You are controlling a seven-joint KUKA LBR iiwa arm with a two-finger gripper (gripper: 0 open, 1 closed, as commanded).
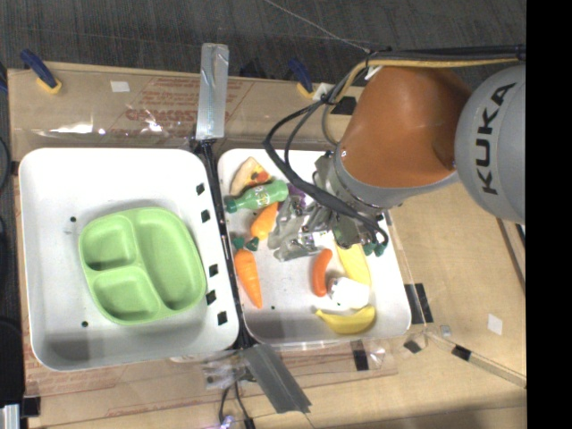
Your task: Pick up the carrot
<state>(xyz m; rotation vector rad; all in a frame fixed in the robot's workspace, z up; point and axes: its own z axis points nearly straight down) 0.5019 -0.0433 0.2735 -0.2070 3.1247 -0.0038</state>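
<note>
Right bin (pixel 389 315): one carrot (pixel 248 275), one green bottle (pixel 257 195), one banana (pixel 349 318), one red pepper (pixel 321 273). Left bin (pixel 54 186): one green divided plate (pixel 140 263). End effector (pixel 295 238) sits beside the carrot, grip state unclear.

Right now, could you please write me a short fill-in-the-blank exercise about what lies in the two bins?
1. The green tray sits in the ____ bin.
2. The carrot lies near the right bin's ____ wall.
3. The banana lies at the right bin's near edge; its colour is ____.
4. The end effector hangs over the ____ bin.

Missing words: left; left; yellow; right
</note>
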